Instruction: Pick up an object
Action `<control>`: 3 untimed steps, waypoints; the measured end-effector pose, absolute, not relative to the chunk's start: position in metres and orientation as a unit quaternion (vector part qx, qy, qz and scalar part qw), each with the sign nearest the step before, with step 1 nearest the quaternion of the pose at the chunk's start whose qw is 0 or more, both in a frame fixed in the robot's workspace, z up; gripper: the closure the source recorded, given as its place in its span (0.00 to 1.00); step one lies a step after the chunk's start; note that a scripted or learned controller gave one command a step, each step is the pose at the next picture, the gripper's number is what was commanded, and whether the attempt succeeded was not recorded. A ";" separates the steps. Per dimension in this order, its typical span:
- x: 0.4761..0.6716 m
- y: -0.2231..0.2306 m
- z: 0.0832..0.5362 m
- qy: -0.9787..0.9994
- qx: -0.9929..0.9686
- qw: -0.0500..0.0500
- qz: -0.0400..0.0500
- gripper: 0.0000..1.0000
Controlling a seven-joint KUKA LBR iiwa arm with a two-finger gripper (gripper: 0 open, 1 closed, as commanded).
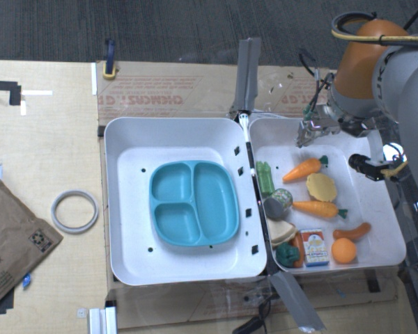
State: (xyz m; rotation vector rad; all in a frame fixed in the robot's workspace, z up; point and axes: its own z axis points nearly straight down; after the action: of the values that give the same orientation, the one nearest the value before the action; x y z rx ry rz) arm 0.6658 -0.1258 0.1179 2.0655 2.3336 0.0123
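Below the gripper (308,135), right bin (376,256): 2 carrots, one (302,170) nearest, just under the fingers, the other (317,208) lower; 1 yellow chip (322,186); 1 orange (344,250); 1 sausage (352,232); 1 small carton (315,248); 1 green stick (265,177); 1 grey-green ball (279,201). Left of gripper: left bin (122,186) with 1 blue tray (194,203). Gripper hangs at the right bin's upper rim; finger gap cannot be told, nothing seen held.

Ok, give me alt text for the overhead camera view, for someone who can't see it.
A grey robot arm's tool hangs over the far end of the right white bin, which holds toy food including two carrots and an orange. The left bin holds a teal divided plate.
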 end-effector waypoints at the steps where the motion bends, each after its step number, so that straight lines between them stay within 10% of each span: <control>1: 0.666 -0.126 0.118 0.749 0.663 0.012 0.004 0.00; 2: 0.666 -0.126 0.118 0.749 0.663 0.012 0.004 0.00; 3: 0.607 -0.109 0.100 0.732 0.681 0.009 0.005 0.00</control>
State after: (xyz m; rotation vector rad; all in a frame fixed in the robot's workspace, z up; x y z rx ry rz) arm 0.6071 -0.1094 0.1005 2.1283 2.2864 0.0156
